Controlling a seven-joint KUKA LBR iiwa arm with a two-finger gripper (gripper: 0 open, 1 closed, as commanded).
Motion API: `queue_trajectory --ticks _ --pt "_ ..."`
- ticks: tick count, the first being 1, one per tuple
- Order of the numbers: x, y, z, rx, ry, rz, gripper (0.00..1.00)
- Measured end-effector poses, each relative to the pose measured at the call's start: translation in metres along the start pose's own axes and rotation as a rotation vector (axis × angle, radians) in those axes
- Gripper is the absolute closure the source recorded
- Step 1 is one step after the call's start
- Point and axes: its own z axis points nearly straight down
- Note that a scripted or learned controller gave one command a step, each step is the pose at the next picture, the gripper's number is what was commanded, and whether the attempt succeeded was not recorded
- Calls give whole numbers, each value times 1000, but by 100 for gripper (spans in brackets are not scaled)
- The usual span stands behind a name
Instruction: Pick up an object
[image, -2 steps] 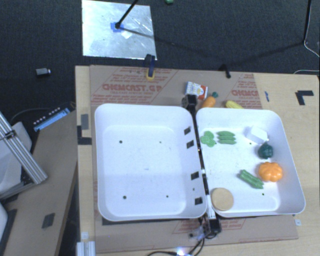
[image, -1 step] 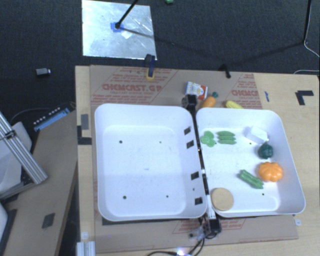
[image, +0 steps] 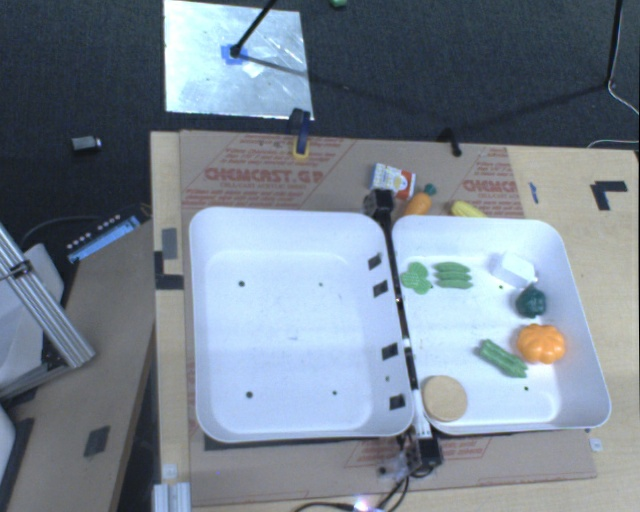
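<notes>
The left bin (image: 290, 320) offers open floor throughout. In the right bin (image: 575, 330), toys crowd the far and right parts: green pieces (image: 437, 276), an orange pumpkin (image: 541, 343), a tan disc (image: 445, 397).

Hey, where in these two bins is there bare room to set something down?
The left white bin is bare floor wall to wall. In the right white bin, the centre is free, between the green pea pods and the round tan disc. Its right side is crowded around the orange pumpkin.

Overhead, slanted, onto both bins (image: 300, 225)
</notes>
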Motion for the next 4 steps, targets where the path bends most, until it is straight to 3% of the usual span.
queue_trajectory --ticks 1,2,3,4 --pt "-35 91 1 -5 -5 -1 100" --pt "-22 20 44 4 1 1 100" --pt "-39 67 19 -5 -5 -4 100" --pt "-38 14 49 2 0 0 100"
